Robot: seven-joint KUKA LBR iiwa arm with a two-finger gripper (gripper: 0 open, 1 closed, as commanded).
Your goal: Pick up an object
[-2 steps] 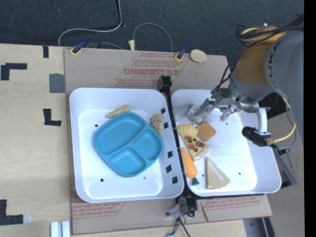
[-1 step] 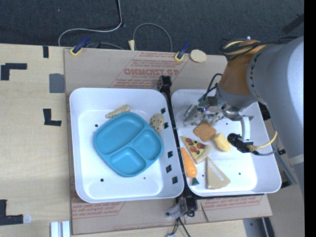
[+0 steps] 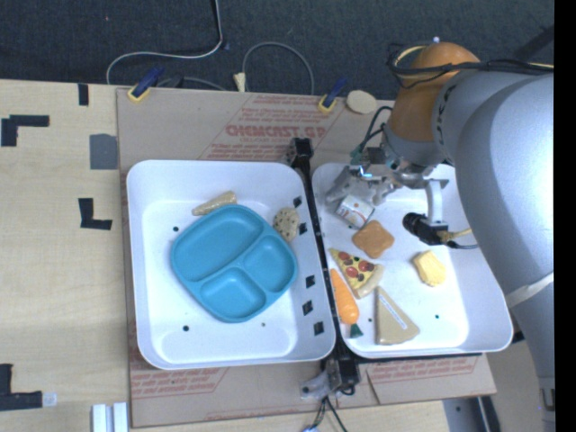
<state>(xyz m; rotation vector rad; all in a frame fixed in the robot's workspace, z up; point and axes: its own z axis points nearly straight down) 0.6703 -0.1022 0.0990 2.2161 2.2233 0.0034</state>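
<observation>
**Supervisor:** Where did the target lie relative to the gripper?

**Operator:** I read the gripper [image 3: 353,196] low over the right bin [image 3: 481,327], near its rear-left corner. The brown toast piece [image 3: 373,239] lay just in front of it, slightly to the arm's side, apart from it.

**Supervisor:** Finger state?

**Operator:** I could not tell how far the gripper stood open; I saw nothing held in it.
</observation>
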